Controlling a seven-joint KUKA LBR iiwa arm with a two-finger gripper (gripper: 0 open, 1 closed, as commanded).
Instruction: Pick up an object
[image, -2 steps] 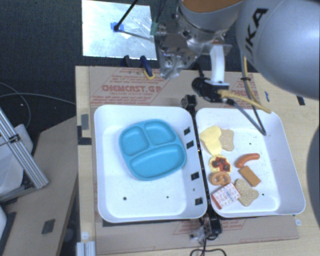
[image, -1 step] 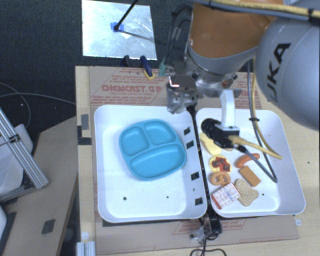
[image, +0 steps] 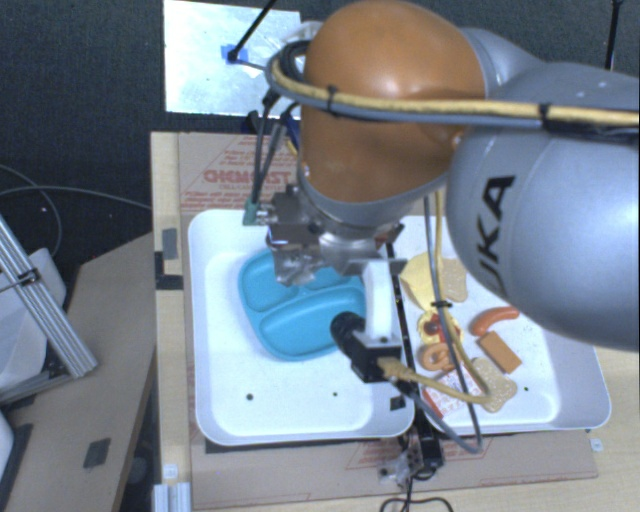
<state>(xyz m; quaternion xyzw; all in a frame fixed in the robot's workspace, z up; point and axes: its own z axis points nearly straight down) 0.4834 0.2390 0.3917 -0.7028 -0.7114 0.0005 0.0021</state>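
A blue two-compartment dish (image: 295, 310) lies in the left white bin (image: 230, 400). The gripper (image: 292, 265) hangs low over the dish's far edge, under the orange wrist band; its metal body touches or nearly touches the dish. In the right bin (image: 570, 400) lie several toy foods: a yellow wedge (image: 428, 282), a red-orange sausage (image: 494, 319), an orange block (image: 499, 353), a pretzel (image: 437, 355) and a tan biscuit (image: 495, 385). The arm hides much of the right bin.
The grey arm and its yellow cable cover the upper right of the view. A black part (image: 352, 340) of the arm hangs over the divide between the bins. Brown cardboard (image: 225, 170) lies beyond the bins. A metal frame (image: 40, 310) stands at the left.
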